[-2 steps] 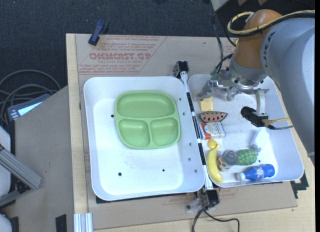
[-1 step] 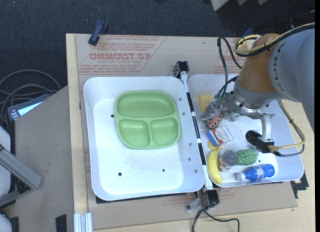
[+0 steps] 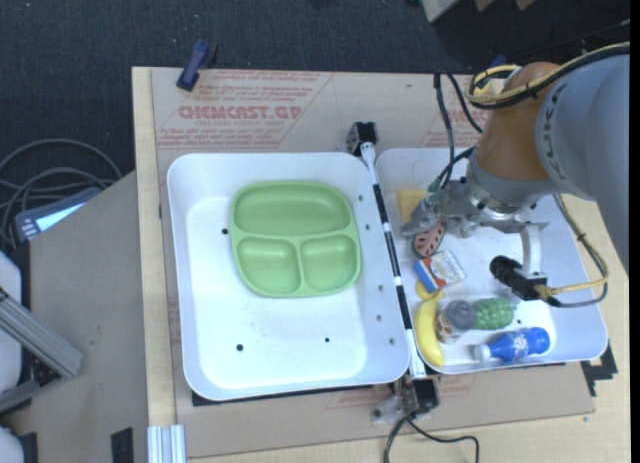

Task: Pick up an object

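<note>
The right bin (image 3: 585, 276) holds several small objects. A yellow block (image 3: 408, 200) lies at its upper left, with a red seeded fruit slice (image 3: 432, 240) just below it. Lower down are a small card with blue and red print (image 3: 441, 270), a banana (image 3: 428, 330), a small round jar (image 3: 458, 316), a green grape bunch (image 3: 493, 313) and a blue bottle (image 3: 516, 345). My gripper (image 3: 430, 215) hangs low over the bin's upper left, between the yellow block and the red slice. The wrist hides what lies right under it.
The left bin (image 3: 200, 281) holds a green divided plate (image 3: 296, 237). A black clamp (image 3: 362, 135) sits at the top of the wall between the bins. The grey arm with its orange band (image 3: 512, 136) and cables cover the right bin's upper right. A blue clip (image 3: 196, 63) lies on the bench's far left corner.
</note>
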Action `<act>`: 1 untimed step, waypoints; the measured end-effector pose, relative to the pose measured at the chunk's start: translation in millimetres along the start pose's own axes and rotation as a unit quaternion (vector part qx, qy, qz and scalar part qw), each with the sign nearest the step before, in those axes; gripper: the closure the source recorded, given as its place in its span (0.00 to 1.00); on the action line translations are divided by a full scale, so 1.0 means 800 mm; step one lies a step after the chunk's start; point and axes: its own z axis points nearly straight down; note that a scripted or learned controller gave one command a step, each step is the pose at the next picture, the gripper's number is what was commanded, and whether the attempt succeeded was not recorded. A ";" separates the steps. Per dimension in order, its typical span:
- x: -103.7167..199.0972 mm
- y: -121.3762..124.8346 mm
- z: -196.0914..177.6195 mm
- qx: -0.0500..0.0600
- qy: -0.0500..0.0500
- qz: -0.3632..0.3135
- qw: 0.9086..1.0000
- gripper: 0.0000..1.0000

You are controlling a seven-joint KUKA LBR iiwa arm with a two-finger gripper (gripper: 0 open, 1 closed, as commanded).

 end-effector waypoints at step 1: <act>-0.003 0.013 0.000 0.000 0.000 0.000 1.000 0.00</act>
